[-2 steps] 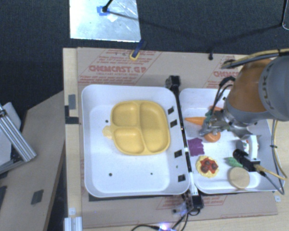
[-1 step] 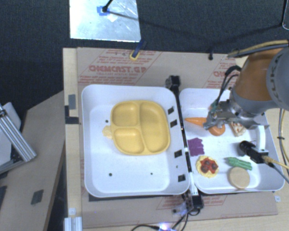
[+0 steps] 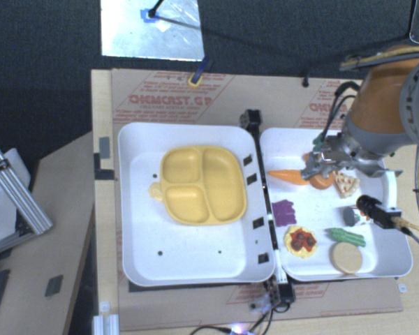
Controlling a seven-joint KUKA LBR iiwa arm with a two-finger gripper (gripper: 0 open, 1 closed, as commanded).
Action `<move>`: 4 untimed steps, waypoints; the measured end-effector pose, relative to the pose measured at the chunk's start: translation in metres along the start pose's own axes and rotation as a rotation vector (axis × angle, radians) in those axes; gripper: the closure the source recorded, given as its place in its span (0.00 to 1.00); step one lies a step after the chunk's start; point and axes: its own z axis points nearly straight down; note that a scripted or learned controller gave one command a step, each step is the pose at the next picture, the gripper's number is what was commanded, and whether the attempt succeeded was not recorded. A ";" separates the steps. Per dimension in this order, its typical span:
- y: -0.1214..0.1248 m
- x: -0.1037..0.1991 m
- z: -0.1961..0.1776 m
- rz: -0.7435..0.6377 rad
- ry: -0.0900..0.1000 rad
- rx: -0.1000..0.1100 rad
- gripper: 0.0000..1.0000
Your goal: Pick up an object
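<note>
My gripper (image 3: 315, 167) reaches down into the right bin (image 3: 398, 257) at its upper middle, right over the thick end of an orange carrot (image 3: 288, 176) that lies pointing left. An orange round piece (image 3: 322, 182) shows just under the gripper. A pizza slice (image 3: 346, 183) lies to its right. Lower in the same bin sit a purple piece (image 3: 283, 211), a small round pizza (image 3: 301, 241), a green pod (image 3: 346, 236), a tan cookie (image 3: 347, 257) and a small grey piece (image 3: 350, 216).
The left bin (image 3: 136, 257) holds a yellow divided plate (image 3: 199, 185). A black divider with clips (image 3: 260, 187) runs between the bins. The arm's grey and orange body (image 3: 391, 103) overhangs the right bin's upper right corner. A black cable fitting (image 3: 374, 210) sits at the right rim.
</note>
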 end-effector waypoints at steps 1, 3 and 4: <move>0.001 0.000 -0.027 -0.001 0.000 0.001 1.00; 0.044 0.102 -0.023 -0.006 0.003 0.003 1.00; 0.058 0.142 -0.028 -0.004 0.002 0.002 1.00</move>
